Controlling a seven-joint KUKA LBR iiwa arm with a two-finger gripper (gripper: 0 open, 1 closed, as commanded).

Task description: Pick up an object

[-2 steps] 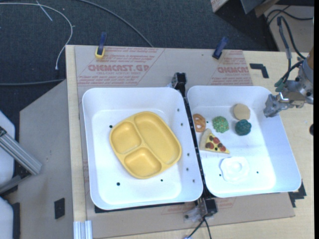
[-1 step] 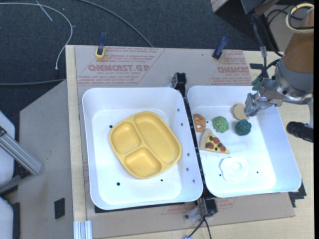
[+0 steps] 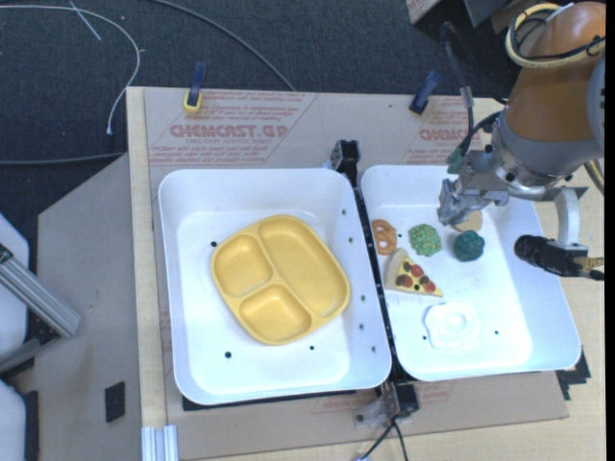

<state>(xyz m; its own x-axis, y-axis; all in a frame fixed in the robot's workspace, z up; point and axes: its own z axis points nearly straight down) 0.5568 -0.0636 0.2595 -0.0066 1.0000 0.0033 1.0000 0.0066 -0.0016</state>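
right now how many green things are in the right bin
2: a light green broccoli-like piece near the bin's middle, and a darker green ball just right of it. The gripper could hide more.

Two blue clamps gripped the cardboard-covered bench; thin white cables trailed over dark carpet.

I see two white bins side by side. The left bin holds a yellow tray. In the right bin lie a pretzel, a green lump, a dark ball, a pizza slice and a white lid. My gripper hangs above the ball.
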